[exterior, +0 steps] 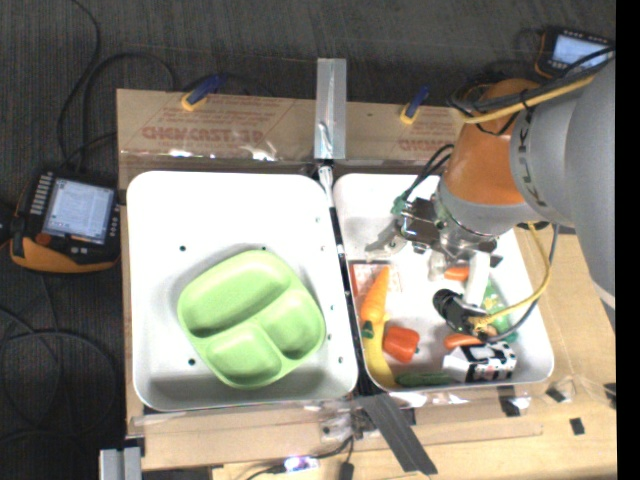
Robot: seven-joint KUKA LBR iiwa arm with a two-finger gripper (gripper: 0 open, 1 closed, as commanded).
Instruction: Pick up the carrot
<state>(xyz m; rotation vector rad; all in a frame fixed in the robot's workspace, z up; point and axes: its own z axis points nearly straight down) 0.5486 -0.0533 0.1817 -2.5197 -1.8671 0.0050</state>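
Note:
The carrot (377, 291) is a slim orange piece lying along the left side of the right bin (540, 353), its lower end against a yellow banana (371, 346). My gripper (452, 260) hangs over the middle of the right bin, to the right of the carrot and apart from it. The grey wrist and orange band cover most of the gripper from above. A small orange bit (457, 273) peeks out right under the gripper; I cannot tell what it is.
An orange-red chunk (400, 343), a dark green piece (425, 378), a black-and-white box (490, 365) and a light green item (491, 293) crowd the right bin's front. The left bin (160, 208) holds a green divided plate (250, 316).

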